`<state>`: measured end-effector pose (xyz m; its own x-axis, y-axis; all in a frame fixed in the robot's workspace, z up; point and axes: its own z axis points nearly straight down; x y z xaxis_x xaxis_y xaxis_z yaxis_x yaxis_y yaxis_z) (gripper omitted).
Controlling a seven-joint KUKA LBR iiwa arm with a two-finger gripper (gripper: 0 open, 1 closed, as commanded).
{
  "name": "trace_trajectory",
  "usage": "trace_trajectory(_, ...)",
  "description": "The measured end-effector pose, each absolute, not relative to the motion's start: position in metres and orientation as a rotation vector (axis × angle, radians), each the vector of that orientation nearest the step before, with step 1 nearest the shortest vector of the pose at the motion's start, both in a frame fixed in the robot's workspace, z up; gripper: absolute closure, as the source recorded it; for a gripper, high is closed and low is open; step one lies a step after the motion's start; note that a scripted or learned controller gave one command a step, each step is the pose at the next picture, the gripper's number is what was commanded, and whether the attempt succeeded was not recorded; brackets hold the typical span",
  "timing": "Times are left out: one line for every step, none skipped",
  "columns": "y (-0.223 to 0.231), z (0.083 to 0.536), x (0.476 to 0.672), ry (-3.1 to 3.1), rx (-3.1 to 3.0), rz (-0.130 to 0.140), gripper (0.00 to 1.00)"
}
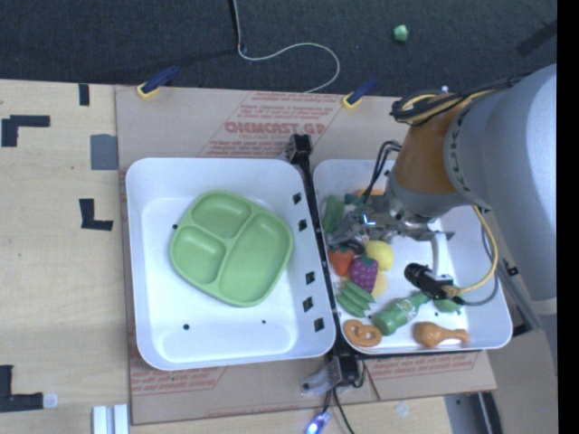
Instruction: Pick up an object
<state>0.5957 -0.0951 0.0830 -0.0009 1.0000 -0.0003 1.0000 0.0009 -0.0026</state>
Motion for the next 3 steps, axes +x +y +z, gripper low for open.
trace_trajectory(-0.095, 0.096, 0.598, -2.224, -2.22, -0.001, 1.0)
trace_trajectory(-0.024, 0.191, 0.652, -2.238, -2.215, -0.015, 1.0)
trace_trajectory(-0.029, 0.194, 0.648, -2.225, -2.215, 0.004, 1.0)
